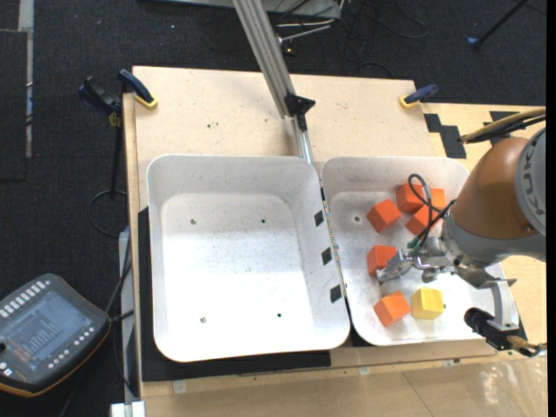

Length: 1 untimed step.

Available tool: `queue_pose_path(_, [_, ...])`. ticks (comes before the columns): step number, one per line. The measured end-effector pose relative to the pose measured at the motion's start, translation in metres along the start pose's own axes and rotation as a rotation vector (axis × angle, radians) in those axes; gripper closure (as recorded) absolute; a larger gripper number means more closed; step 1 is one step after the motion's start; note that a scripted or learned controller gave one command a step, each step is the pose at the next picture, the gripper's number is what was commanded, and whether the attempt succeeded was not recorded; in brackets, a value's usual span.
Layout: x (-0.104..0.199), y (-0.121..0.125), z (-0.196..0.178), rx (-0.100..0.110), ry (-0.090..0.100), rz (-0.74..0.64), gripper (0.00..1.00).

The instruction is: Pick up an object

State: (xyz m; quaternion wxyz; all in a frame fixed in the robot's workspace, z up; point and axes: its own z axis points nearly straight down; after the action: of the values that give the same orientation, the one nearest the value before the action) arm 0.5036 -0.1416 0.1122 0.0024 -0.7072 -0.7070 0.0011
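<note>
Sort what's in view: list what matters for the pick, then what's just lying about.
For the job:
- gripper
- orange blocks in the right bin
- yellow block

Lying about:
- left bin
- handheld control pad on the floor
- clamps on the bench corners
- metal rail

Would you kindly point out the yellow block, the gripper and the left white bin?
yellow block (427, 303): camera view, top face.
gripper (385, 272): camera view, between its fingertips.
left white bin (155, 233): camera view, left wall.
</note>
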Motion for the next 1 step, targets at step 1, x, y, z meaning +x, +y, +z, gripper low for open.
queue_pose_path(1, [0.0003, 0.0, 0.0179, -0.003, -0.002, 0.001, 0.0])
